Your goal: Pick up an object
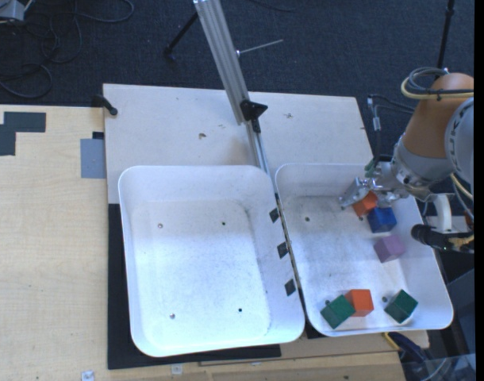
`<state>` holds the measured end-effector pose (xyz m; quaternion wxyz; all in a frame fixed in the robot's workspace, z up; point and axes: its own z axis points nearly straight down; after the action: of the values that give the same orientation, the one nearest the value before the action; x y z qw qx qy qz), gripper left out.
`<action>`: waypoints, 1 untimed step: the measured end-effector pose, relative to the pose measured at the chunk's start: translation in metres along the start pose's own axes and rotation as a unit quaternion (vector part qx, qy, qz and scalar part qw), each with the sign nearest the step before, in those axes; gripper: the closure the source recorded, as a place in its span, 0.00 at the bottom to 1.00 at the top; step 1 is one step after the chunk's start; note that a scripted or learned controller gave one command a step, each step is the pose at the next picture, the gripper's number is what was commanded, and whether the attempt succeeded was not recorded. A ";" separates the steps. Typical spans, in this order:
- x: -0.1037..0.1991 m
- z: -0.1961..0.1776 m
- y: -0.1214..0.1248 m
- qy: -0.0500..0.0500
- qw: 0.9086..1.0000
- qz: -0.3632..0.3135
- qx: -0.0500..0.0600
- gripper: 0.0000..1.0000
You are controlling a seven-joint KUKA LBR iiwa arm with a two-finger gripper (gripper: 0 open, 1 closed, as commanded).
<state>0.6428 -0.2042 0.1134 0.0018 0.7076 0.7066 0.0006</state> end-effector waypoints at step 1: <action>-0.004 -0.001 -0.005 0.000 1.000 -0.002 -0.003 0.00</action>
<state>0.6376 -0.2084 0.1148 0.0039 0.7061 0.7081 0.0031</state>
